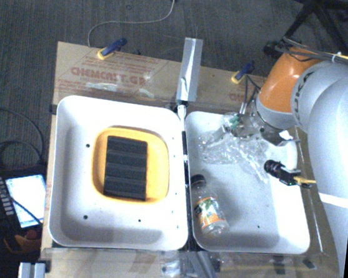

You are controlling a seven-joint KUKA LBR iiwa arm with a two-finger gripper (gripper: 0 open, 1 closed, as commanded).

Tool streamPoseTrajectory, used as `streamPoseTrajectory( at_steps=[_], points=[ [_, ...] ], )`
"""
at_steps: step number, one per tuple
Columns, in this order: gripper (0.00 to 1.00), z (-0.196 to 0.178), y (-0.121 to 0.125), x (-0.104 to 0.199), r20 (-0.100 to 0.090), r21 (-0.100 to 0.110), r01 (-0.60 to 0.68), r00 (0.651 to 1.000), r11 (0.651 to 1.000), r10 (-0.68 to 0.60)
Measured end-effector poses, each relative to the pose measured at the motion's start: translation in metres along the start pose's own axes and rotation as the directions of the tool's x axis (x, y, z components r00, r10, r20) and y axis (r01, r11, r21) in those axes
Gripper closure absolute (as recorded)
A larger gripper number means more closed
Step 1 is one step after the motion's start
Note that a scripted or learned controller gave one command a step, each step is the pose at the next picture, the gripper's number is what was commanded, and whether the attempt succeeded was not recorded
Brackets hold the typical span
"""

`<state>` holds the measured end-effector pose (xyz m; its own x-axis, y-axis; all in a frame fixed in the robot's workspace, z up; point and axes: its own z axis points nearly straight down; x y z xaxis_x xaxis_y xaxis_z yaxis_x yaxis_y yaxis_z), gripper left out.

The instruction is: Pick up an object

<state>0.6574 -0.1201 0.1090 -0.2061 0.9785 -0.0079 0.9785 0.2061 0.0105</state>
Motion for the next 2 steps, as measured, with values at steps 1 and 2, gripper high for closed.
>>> streamPoseTrajectory(
  at_steps=[1, 2],
  points=[
    [0.00, 0.002, -0.009, 0.014, 0.016, -0.029, 0.120, 0.993, 0.992, -0.119],
    [0.00, 0.002, -0.030, 0.021, 0.015, -0.033, 0.166, 0.986, 0.986, -0.165]
  ],
)
